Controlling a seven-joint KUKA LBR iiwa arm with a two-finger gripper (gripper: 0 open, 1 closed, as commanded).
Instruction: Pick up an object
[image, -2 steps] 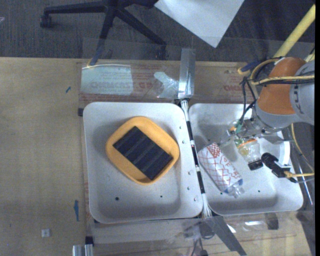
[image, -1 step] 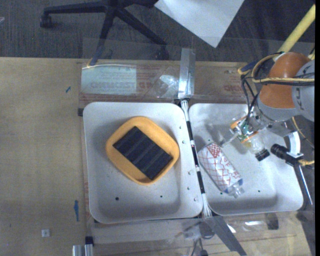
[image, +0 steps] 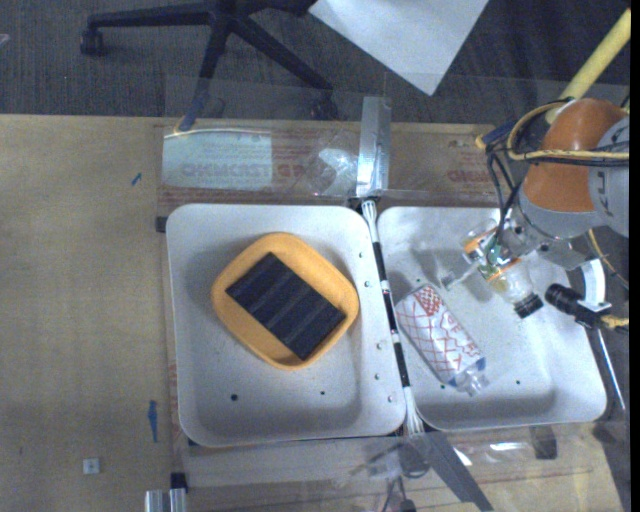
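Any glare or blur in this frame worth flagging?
Camera view: even overhead light with soft shadows; glare on the clear plastic sheet above the left bin; the hand over the right bin is small and slightly soft; the bottle and orange tray read sharp.

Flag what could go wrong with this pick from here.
1. The gripper hovers over bare floor of the right bin, up and right of the plastic bottle; closing there likely grabs nothing.
2. The bottle lies on its side, diagonal, so it may roll or slip.
3. It sits near the divider; a push could wedge it.
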